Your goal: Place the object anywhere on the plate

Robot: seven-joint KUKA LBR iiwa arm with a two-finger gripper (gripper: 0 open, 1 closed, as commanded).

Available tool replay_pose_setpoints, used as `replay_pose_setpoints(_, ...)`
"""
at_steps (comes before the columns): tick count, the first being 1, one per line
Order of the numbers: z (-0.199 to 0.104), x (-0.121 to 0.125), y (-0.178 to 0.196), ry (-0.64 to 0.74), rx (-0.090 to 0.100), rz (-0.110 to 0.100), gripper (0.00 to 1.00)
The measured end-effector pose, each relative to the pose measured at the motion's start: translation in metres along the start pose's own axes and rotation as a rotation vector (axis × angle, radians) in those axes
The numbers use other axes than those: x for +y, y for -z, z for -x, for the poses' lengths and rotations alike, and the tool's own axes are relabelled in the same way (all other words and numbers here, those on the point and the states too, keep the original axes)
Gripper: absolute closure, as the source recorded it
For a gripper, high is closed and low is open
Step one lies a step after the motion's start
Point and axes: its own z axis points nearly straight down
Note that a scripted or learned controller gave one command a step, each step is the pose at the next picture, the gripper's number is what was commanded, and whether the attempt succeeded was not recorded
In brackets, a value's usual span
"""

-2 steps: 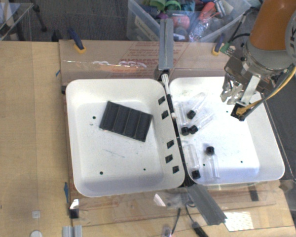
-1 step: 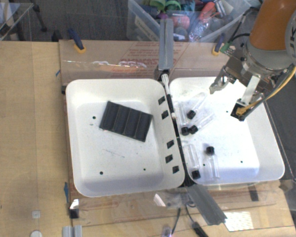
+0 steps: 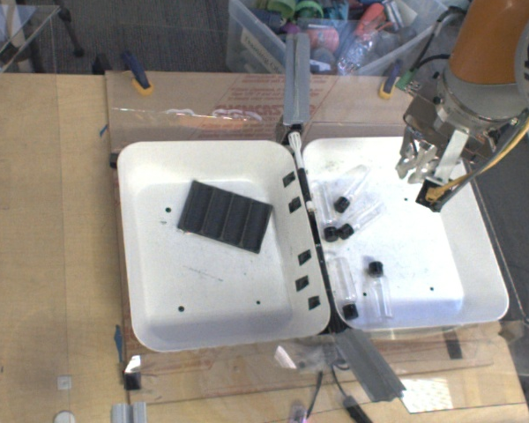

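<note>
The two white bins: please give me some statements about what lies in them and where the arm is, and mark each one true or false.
1. A dark ribbed plate lies in the left bin. True.
2. Clear vials with black caps lie on that plate. False: they lie in the right bin.
3. The end effector hangs over the right bin. True.
4. The end effector touches the plate. False: it is apart from it, on the other side of the divider.
5. A clear tub of colourful items stands behind the bins. True.
</note>
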Motion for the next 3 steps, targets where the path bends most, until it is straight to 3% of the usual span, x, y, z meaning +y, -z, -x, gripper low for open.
replay_pose_setpoints(1, -0.0002, -0.0002, -0.0001, 0.0, 0.0, 0.0, 0.0)
replay_pose_setpoints(2, -0.0004, 0.0001, 0.0093, 0.002, -0.002, 0.0, 1.0)
replay_pose_setpoints(3, -0.0006, -0.0001, 0.0092, 0.003, -0.002, 0.0, 0.0)
